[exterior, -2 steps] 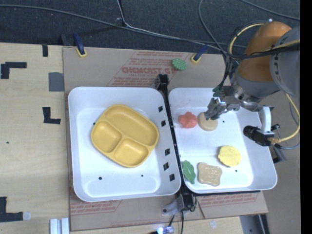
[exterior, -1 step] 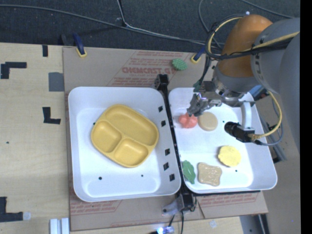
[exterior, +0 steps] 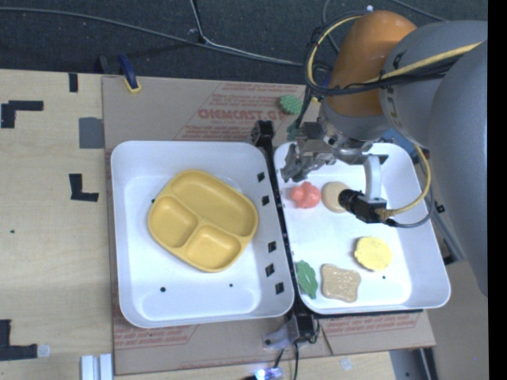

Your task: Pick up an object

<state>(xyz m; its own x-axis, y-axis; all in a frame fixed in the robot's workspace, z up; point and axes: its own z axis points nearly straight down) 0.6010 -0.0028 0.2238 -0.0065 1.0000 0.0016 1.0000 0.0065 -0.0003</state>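
My gripper (exterior: 299, 167) hangs low over the back left part of the right bin (exterior: 400, 287), under the orange band of the arm. Just below it lies a small pink object (exterior: 304, 195), apart from the fingertips as far as I can tell. A pale round piece (exterior: 333, 196) sits right of the pink one, partly behind a black part of the arm. A yellow lumpy object (exterior: 372, 252), a tan toast-shaped piece (exterior: 341, 283) and a green leaf-like piece (exterior: 306, 276) lie toward the bin's front.
The left bin (exterior: 131, 236) holds a yellow divided plate (exterior: 202, 219). A black divider with clips (exterior: 273, 212) runs between the bins. A green item (exterior: 291, 104) lies on the cardboard behind the right bin. Cables loop around the arm.
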